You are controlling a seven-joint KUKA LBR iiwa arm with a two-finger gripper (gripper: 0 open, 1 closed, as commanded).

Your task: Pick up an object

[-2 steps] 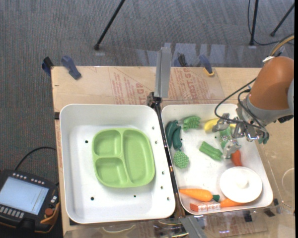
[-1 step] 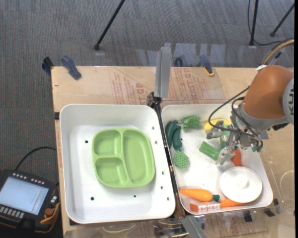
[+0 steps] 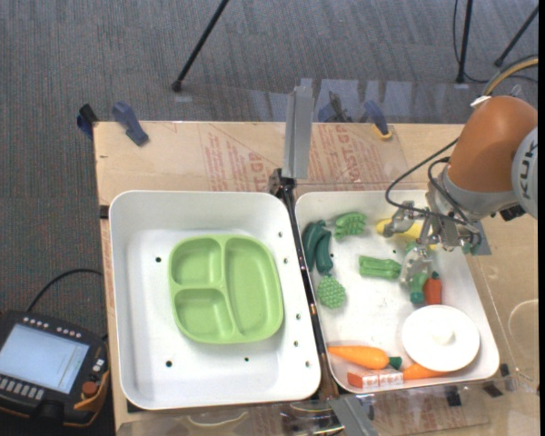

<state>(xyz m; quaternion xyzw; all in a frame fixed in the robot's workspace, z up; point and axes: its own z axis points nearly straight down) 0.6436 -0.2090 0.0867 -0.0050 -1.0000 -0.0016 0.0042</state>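
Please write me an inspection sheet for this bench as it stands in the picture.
Surface: plywood bench bearing two shallow white plastic bins, left bin and right bin.
Job's things: right bin holds green toy vegetables, a yellow piece, an orange toy carrot and a round white lid.
Clutter: light green divided plastic plate lies in the left bin.
Grippers: two-finger gripper low over the right bin's far right part; grasp unclear.
Cables: black cable loops by the wrist; another runs over the floor.
Surroundings: grey carpet, tripod legs, black teach pendant at lower left.
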